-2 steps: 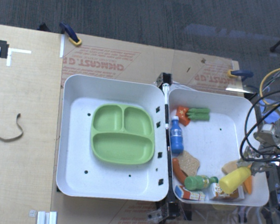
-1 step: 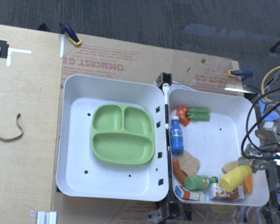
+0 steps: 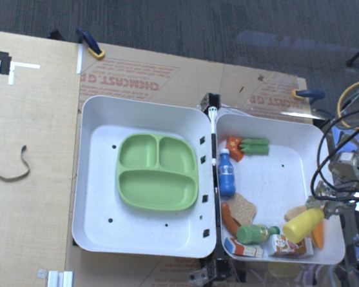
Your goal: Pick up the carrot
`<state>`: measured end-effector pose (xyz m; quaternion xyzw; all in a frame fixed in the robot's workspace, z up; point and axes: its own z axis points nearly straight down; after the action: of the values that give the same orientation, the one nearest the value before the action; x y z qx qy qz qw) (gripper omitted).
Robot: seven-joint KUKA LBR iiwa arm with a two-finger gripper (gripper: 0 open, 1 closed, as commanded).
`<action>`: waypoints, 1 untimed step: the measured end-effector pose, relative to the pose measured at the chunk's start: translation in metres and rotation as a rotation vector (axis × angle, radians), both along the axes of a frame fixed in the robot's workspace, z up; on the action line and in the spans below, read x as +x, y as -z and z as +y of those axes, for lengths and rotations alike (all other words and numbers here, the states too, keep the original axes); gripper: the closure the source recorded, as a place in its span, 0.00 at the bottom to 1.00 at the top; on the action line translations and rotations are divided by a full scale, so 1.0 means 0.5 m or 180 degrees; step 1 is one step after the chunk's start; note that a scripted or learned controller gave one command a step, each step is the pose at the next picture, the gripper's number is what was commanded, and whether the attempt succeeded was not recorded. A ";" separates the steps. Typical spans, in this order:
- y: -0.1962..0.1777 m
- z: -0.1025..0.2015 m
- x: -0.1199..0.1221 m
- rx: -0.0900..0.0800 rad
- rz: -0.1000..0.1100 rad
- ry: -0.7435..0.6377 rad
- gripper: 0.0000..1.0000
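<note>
While my gripper point(image 3: 327, 206) hangs at the right bin's edge, grip unreadable, the carrot point(image 3: 247, 145) lies crosswise far up-left.

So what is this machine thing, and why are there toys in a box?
You are looking down from a camera fixed above a workbench. On the bench sit two shallow white bins side by side. The left bin holds a green plate with three sections. The right bin holds toy food: a blue bottle, a slice of bread, a yellow bottle, a green bottle, small cartons and a carrot with a green top near the far side. At the right edge, the grey parts and looping cables are a robot arm reaching in. Its job is to pick up the carrot. Its tool sits by the yellow bottle, and I cannot tell whether it holds anything.
</note>
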<state>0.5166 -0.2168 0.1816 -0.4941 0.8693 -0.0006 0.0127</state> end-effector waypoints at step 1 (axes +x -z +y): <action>-0.019 0.002 0.005 0.0010 -0.0019 0.0012 1.00</action>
<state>0.5189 -0.2156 0.1909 -0.4925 0.8702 -0.0008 0.0160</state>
